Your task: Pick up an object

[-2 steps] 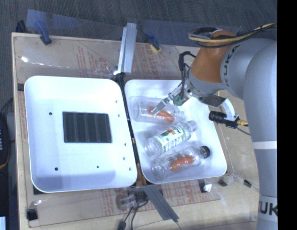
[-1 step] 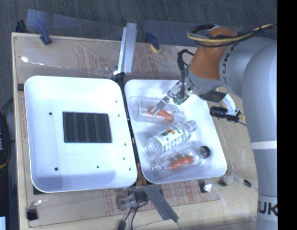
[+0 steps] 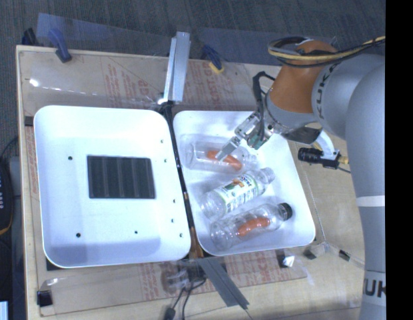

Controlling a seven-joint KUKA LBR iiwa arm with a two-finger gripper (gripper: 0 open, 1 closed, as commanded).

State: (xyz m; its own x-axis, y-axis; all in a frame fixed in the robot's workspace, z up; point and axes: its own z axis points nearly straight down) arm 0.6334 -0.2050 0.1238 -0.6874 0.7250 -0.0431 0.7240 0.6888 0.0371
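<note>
clear plastic is what you are looking at in the right bin (image 3: 296, 179): three bottles are lying on their sides there. the top bottle (image 3: 210, 155), with something orange inside it, is sitting near the bin's far edge. the middle bottle (image 3: 238, 189), wearing a green and white label, is lying at a slant just below it. the bottom bottle (image 3: 250, 224), with a black cap and orange inside, is resting along the near edge.

your jaws (image 3: 228, 156) are reaching down from the upper right and are sitting right over the top bottle's right end, touching or very nearly touching it. you cannot tell from this angle how far apart they are standing, or whether they are gripping anything. the other two bottles are lying below them, apart from the tip.

the left bin (image 3: 53, 179) is sitting beside the right one on the surface (image 3: 93, 79), showing a dark ribbed rectangle (image 3: 120, 177) at its middle.
</note>
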